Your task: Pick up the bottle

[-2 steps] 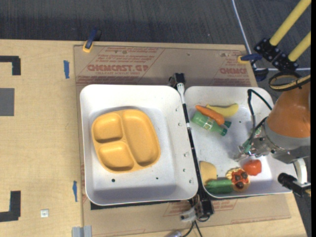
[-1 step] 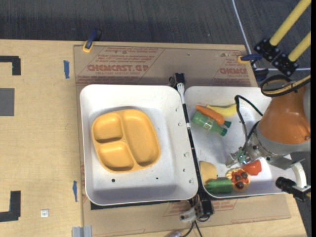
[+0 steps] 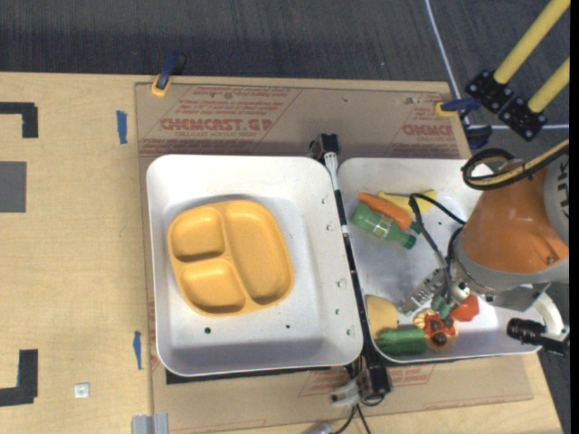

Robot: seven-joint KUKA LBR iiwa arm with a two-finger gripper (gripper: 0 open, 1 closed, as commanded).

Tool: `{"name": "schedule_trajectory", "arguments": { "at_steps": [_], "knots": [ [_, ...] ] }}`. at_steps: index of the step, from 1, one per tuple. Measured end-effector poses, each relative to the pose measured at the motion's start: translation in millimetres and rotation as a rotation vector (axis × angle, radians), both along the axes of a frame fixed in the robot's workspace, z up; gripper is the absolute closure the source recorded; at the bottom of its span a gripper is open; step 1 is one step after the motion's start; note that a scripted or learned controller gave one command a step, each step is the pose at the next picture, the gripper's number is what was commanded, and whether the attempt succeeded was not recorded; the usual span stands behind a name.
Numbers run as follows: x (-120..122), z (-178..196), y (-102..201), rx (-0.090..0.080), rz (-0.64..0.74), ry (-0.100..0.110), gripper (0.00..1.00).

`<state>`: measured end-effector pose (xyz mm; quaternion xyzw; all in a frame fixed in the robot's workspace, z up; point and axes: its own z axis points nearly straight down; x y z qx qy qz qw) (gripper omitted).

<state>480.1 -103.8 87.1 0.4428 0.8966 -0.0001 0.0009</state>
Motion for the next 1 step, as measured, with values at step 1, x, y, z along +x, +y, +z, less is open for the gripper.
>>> {"name": "schedule_trajectory", "arguments": {
  "at_steps": [1],
  "knots": [
    [-0.2,114.7,43.1,0.002,-0.494,0.000,1.00]
  ]
}}
